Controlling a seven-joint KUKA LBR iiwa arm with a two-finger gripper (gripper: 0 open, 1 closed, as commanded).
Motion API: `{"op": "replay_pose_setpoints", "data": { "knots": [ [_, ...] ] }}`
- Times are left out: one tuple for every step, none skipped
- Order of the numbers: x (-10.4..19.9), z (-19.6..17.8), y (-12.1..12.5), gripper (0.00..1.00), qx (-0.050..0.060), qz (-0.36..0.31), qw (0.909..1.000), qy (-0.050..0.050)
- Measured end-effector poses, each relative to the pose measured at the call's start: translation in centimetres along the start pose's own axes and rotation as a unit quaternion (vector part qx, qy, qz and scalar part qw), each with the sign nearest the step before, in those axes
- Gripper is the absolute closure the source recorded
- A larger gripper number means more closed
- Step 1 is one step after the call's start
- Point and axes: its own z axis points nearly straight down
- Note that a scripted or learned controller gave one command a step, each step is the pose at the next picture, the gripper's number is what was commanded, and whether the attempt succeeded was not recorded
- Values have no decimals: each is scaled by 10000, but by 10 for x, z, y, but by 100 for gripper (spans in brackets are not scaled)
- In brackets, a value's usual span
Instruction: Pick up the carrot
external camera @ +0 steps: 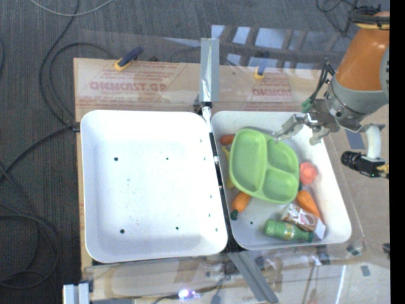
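Gripper [302, 126] is hovering spread and empty over the right bin's [338, 227] far edge. Carrot [307, 202] is lying near-right beside the tray [262, 165]: light, stiff, smooth, so I'd be pinching mid-body.

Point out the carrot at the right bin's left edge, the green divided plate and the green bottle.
carrot [240, 202], camera view, middle of its orange body.
green divided plate [254, 158], camera view, floor of its large compartment.
green bottle [285, 230], camera view, middle of its body.
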Motion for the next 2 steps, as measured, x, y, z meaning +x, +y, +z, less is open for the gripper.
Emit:
{"op": "replay_pose_setpoints", "data": {
  "knots": [
    [-30, 123, -39, 0, -16, 29, 10000, 0],
    [-55, 144, -84, 0, -150, -337, 9993, -31]
  ]
}}
